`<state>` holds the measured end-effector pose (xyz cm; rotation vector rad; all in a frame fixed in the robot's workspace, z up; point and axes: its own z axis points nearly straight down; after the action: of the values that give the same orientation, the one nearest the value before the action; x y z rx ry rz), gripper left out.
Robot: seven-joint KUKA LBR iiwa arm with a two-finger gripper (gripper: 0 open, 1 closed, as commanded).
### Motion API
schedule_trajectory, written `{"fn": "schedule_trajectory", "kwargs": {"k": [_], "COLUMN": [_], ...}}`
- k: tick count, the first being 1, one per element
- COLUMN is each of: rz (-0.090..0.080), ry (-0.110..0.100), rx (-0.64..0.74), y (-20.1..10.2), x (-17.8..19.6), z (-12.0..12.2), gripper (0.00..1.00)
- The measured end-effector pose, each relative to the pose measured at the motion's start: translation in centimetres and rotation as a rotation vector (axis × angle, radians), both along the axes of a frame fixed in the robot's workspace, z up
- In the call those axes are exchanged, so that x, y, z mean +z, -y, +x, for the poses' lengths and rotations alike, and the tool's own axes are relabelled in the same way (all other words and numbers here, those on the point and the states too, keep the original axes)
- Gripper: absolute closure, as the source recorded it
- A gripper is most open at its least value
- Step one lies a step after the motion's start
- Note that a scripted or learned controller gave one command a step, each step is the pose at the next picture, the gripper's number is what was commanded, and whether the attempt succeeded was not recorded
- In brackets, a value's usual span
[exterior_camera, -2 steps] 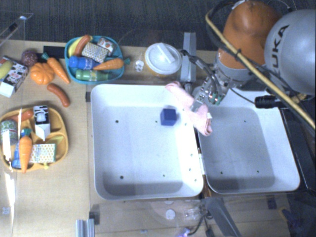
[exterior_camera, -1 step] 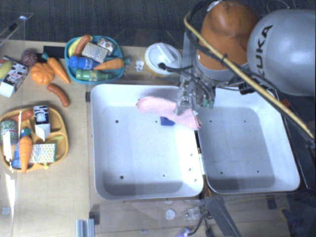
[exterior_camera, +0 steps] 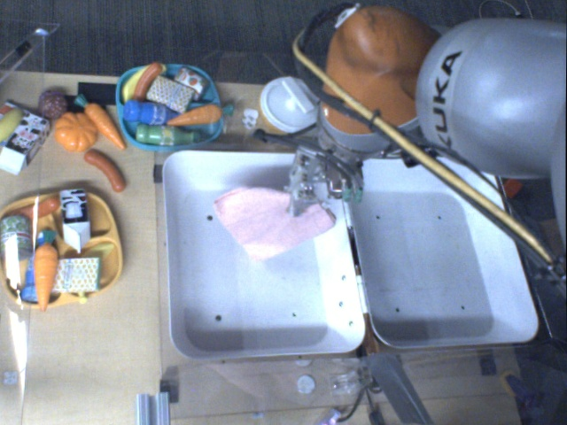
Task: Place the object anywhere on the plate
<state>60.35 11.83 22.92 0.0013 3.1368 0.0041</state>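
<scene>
At the bench's left edge sit a yellow tray and a blue bowl with toy food. A pink plate lies in the left bin, toward its far right corner. The gripper hangs over the plate's right edge; whether its jaws are open or closed, I cannot tell.

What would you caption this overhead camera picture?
KUKA arm's gripper over the edge of a pink plate in the left white bin.

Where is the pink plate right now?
The pink plate lies in the upper middle of the left bin, in the camera view's centre, its right edge beneath the gripper near the wall shared with the right bin.
</scene>
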Motion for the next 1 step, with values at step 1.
{"fn": "schedule_trajectory", "kwargs": {"k": [1], "rz": [0.001], "ry": [0.003], "rx": [0.005], "y": [-5.24], "x": [-0.16], "z": [-0.21], "gripper": [1.0]}}
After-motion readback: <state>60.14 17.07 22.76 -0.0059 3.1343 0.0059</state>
